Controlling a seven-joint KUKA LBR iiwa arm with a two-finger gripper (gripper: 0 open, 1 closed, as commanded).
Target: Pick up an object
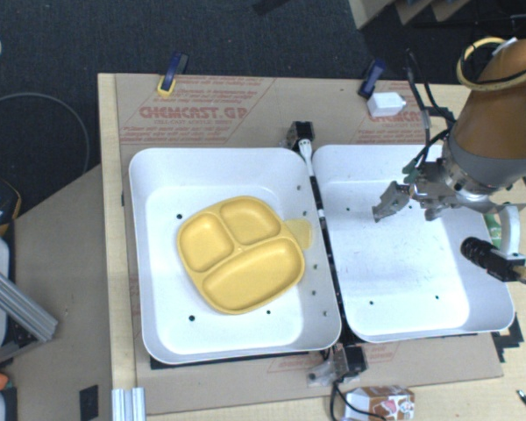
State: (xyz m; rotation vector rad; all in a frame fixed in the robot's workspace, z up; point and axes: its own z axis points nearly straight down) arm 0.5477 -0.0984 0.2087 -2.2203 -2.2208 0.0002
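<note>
A glossy yellow three-compartment plate (239, 253) fills the left bin (149, 235) — the metal gripper (394, 202) hangs spread, grasping nothing.

Bright, even light; soft shadows.

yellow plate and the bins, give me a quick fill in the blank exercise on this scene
1. The yellow divided plate lies in the ____ bin of the camera view.
2. The plate has ____ compartments.
3. The gripper hangs over the ____ bin.
4. The band above the arm's wrist is ____.

Missing words: left; three; right; orange
</note>
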